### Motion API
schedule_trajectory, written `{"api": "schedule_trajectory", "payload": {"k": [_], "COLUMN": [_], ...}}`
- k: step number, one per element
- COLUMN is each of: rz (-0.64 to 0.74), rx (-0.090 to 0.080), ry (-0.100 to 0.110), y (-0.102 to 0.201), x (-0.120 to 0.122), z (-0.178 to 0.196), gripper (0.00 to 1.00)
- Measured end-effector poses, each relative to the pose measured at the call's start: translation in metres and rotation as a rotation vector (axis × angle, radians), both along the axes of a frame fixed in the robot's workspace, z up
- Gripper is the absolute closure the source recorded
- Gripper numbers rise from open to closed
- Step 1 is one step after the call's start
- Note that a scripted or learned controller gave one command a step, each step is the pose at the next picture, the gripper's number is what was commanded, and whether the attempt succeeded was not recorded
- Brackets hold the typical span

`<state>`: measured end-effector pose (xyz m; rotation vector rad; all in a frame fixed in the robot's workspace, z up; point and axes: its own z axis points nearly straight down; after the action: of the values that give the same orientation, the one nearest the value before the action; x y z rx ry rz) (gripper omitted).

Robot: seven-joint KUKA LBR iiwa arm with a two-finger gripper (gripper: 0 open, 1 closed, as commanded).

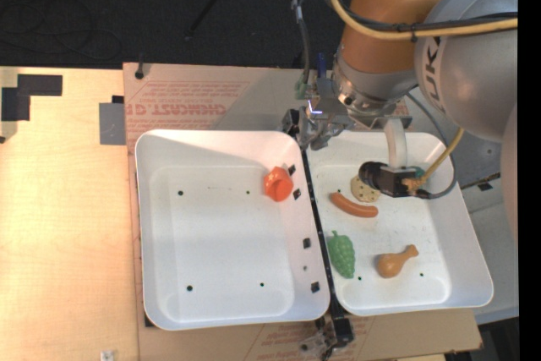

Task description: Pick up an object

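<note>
- my claw (311,129) hangs over the far end of the line where the left bin (169,266) and the right bin (448,266) meet, near their back rims. it holds nothing that i can see.
- i cannot tell whether the claw is apart or together, since my wrist and cabling crowd it from this angle.
- the nearest thing is the orange round thing (277,183). it lies in the left bin, hard against the wall on the side next to the right bin, nearer the camera than my claw and a little toward the view's left.
- it is roundish, with no long axis to line up on. the close wall is the trouble, as i judge one side of my grip would have little room there.
- in the right bin the sausage (353,205) lies nearer the camera than my claw and toward the view's right, a bit farther off than the orange thing. its long axis runs roughly across the view, dipping slightly at the right end, so i would close across its short width.
- a cookie (365,190) sits just behind the sausage, touching or nearly touching it.
- a green bunch (341,254) and a drumstick (396,262) lie farther toward the front, well apart from my claw.
- my read is that no pick has begun. the move turns on a short drop toward the front, to the left for the orange thing or to the right for the sausage.
</note>
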<state>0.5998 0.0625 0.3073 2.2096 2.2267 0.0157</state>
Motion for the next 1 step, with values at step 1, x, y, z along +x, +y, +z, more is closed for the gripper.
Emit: {"api": "schedule_trajectory", "payload": {"k": [1], "rz": [0.001], "rx": [0.0], "ry": [-0.001], "y": [0.0714], "x": [-0.0148], "z": [0.1133], "gripper": [1.0]}}
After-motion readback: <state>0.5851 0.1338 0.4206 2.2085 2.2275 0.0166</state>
